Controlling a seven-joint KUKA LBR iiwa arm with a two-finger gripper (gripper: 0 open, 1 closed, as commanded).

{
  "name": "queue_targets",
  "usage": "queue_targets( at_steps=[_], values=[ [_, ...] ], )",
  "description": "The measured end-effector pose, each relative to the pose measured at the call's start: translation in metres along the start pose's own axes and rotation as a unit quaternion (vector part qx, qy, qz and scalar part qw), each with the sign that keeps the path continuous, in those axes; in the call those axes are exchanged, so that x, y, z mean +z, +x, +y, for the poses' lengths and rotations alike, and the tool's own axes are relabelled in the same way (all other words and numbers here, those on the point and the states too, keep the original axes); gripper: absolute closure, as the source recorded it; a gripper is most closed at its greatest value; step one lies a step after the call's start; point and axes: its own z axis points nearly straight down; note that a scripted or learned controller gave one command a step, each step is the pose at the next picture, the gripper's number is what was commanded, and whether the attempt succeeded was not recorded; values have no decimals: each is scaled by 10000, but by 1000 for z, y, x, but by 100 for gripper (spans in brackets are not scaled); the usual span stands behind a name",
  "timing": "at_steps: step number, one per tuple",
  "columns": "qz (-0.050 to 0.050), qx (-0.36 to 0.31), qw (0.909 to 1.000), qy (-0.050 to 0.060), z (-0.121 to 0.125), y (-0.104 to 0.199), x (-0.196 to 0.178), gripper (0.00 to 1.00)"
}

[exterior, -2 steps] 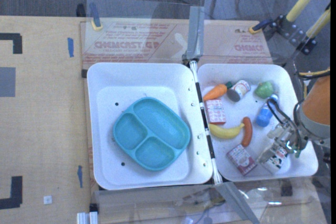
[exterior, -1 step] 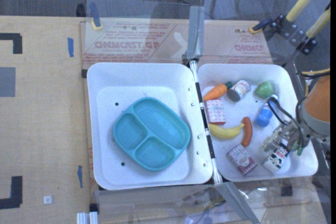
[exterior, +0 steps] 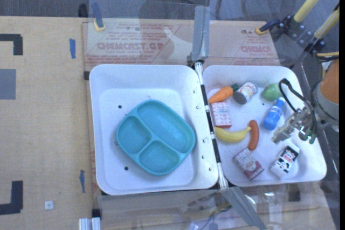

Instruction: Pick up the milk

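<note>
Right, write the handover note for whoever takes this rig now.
Gripper: over the right bin, beside the blue bottle, holding nothing that shows.
Milk: small black-and-white carton near that bin's front right corner, just below the gripper, lying free.
Also there: banana, carrot, red carton.
Left bin: blue divided plate.
Done: nothing yet.
Left: descend onto the milk, grasp, lift.
</note>
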Motion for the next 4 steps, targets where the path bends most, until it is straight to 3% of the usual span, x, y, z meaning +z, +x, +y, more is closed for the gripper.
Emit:
queue_targets(
  at_steps=[1, 2, 3, 4],
  values=[
    [1, 4, 10000, 0, 0, 0, 0, 0],
    [-2, -1016, 9948, -2, 1, -41, 51, 0],
    [-45, -730, 9973, -20, -48, -50, 112, 0],
    [-117, -713, 9974, -52, -47, -54, 100, 100]
  ],
)
